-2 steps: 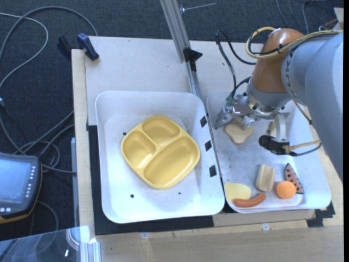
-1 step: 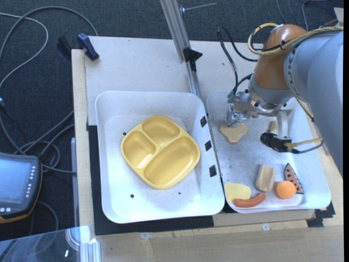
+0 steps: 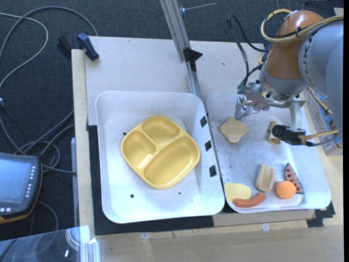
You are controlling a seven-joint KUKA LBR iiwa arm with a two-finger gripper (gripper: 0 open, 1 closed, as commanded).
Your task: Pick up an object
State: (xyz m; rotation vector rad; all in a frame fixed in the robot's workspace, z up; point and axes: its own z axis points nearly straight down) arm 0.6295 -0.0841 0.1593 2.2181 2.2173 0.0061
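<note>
From the overhead camera, we see the gripper low in the right bin, just above the bread slice. We cannot tell its finger state. We judge nothing lifted yet; grasp and lift remain. The slice lies flat, its long axis running diagonally.

The arm reaches in, wrist bent down, fingers seemingly close together.
</note>
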